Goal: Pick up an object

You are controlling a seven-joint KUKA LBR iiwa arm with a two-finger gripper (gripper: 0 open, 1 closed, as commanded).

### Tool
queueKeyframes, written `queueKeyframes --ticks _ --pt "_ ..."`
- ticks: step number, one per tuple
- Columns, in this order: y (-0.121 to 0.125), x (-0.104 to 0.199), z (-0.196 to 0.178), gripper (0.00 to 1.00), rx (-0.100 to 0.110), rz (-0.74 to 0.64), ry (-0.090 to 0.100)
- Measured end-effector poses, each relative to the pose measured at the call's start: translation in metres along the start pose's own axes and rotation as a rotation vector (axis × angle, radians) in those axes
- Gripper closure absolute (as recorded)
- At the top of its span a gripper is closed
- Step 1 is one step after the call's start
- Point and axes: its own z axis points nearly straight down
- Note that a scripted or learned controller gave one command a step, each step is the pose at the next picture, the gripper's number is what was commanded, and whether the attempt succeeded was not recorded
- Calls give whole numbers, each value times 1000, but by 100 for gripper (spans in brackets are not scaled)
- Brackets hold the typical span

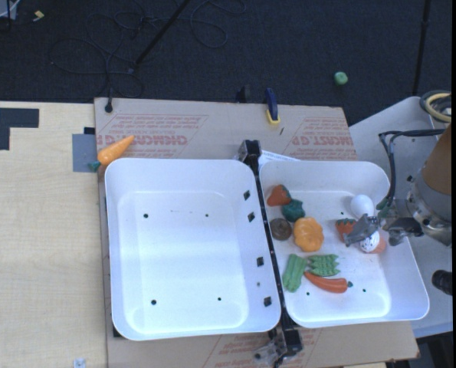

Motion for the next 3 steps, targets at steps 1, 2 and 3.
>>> queueKeyframes --ticks 1,2,3 --pt "25 76 116 0 11 -6 6" --pt "67 56 135 0 0 -4 0" --pt "65 55 124 100 4 2 2"
